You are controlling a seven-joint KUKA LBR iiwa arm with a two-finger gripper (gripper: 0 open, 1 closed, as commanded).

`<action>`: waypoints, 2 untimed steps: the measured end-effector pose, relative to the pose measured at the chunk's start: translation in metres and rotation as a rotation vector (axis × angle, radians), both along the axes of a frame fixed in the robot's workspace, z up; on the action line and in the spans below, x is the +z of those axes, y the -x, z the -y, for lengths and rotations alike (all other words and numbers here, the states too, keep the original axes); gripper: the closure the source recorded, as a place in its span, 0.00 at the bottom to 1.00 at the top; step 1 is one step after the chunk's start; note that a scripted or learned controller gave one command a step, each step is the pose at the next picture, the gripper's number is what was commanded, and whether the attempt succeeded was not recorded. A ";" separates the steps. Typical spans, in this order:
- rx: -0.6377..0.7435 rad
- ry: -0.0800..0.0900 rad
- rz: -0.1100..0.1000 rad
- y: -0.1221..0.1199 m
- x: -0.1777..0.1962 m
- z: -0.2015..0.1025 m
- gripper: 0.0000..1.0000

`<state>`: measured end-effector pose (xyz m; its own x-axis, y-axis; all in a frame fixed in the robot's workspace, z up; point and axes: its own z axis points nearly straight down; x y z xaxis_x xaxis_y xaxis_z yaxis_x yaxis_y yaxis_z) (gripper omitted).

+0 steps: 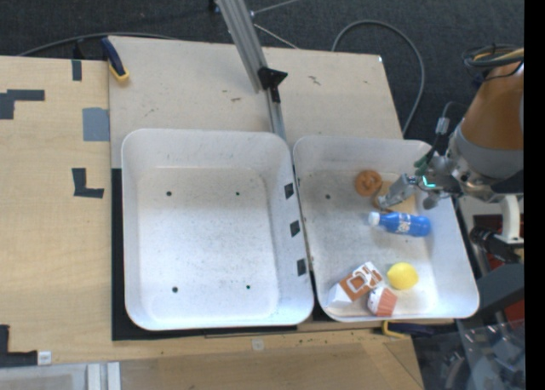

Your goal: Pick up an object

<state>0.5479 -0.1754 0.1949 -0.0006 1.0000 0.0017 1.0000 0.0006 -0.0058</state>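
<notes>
Camera view shows two shallow white bins side by side on a pale wooden bench (51,209), both with rounded corners and a speckled, matte floor. The left bin (140,235) has four small dark dots on its floor, and the right bin (319,235) holds four loose objects. One is a round, flat, tan-brown disc (368,181) with a rough, cookie-like face, lying toward the far side of the bin. One is a blue plastic bottle (404,224) with a white cap, lying on its side, cap pointing left, just in front of the disc. One is a smooth yellow ball (402,276), lemon-like in shape, near the front wall. One is an orange-and-white carton (364,286) with printed lettering, crumpled and tilted, touching the ball's left side. The single gripper (400,192) is low over the right bin, between the disc and the bottle and just beside both; its metal fingers look slightly parted, with nothing visible between them. Above it the grey arm with its orange band (498,107) comes in from the right. A ribbed silver metal rail (243,31) slants down toward the gap between the bins, and three small black clips sit along that shared edge. Grey and dark tape patches mark the bench at left.
</notes>
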 end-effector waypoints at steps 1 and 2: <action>0.002 0.001 0.004 -0.001 0.002 0.000 0.00; 0.001 0.001 0.000 0.002 -0.043 -0.006 0.00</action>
<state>0.5461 -0.1692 0.1522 -0.0015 1.0000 0.0005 1.0000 0.0015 -0.0058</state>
